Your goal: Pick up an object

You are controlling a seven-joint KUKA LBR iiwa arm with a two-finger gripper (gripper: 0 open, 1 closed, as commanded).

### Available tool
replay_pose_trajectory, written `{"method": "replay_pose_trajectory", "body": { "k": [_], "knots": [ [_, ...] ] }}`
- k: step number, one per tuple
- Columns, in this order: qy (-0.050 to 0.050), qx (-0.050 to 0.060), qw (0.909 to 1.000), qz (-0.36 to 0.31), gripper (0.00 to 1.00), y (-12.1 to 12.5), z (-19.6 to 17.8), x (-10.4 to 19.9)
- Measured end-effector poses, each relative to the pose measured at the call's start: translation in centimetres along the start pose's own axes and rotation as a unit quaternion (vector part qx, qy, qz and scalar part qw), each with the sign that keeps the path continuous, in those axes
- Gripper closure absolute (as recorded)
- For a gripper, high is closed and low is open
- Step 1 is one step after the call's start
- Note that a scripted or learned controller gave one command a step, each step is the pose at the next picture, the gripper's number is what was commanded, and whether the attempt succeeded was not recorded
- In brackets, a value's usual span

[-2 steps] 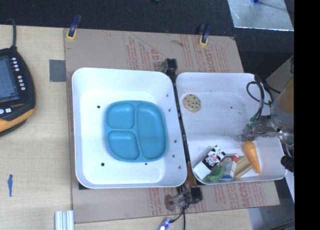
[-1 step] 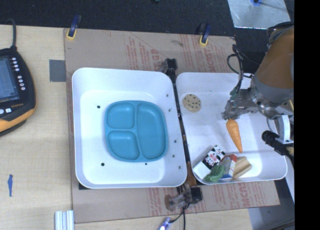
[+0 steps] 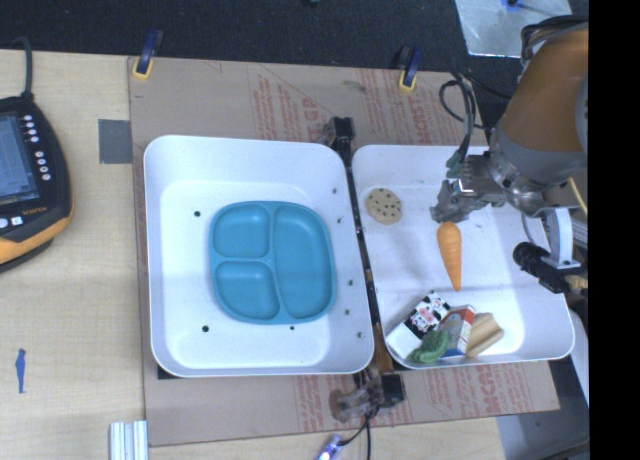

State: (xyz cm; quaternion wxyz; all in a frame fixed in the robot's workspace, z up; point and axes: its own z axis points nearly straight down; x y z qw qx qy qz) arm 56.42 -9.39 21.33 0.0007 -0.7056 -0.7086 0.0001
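camera view: gripper [image 3: 452, 206] hangs in the right bin [image 3: 400, 163], just above the carrot's [image 3: 450, 254] top end; can't tell if the fingers are apart or together. carrot lies lengthwise mid-bin, looks light, stiff, smooth, probably best pinched across the thick upper part. cookie [image 3: 383, 205] near on the left, small pile [image 3: 447, 330] by the front wall. open floor around the carrot; blue tray [image 3: 272, 261] in the left bin [image 3: 160, 278].

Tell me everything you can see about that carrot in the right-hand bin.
The carrot is a small orange toy, smooth like plastic, thick and rounded at its top end and tapering to a point toward the near edge. It lies flat on the right bin's white floor, lengthwise and roughly upright in the picture. The gripper hangs just above its thick end. The cookie lies apart, to its left.
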Motion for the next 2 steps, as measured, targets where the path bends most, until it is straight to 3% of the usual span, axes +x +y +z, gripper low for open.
{"method": "replay_pose_trajectory", "body": {
  "k": [1, 2],
  "knots": [
    [0.000, 0.001, 1.0000, 0.000, 1.00, 1.2, -1.9, 3.1],
    [0.000, 0.000, 1.0000, 0.000, 1.00, 3.6, -1.4, 7.4]
  ]
}}
